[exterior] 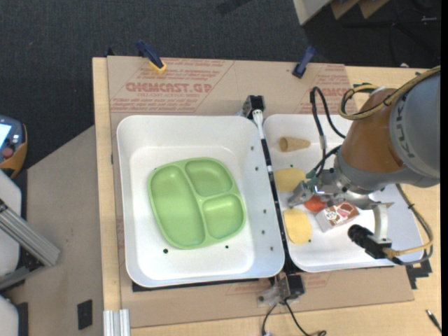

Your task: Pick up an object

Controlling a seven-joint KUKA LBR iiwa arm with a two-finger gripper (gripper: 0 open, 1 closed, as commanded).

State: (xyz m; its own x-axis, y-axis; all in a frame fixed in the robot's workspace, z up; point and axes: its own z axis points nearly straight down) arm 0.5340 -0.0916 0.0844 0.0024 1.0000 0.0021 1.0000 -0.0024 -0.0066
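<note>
In the right bin (392, 257) lie a tan cone-shaped piece (295, 143) at the back, a pale yellow piece (288, 179) in the middle and a second yellow piece (297, 226) nearer the front. A small red item (314, 204) and a white packet with red print (337, 215) lie between them. My gripper (313, 193) hangs low over the red item, right beside the yellow pieces, with the grey and orange arm (381, 142) stretching in from the right. The wrist hides how the fingers stand and whether anything is between them.
The left bin (133, 208) holds a green divided plate (197, 201) with three compartments. A black divider (266, 166) runs between the bins. Black cables (322, 128) loop over the right bin's back. Blue clamps (151, 56) pin the cardboard base at the far edge.
</note>
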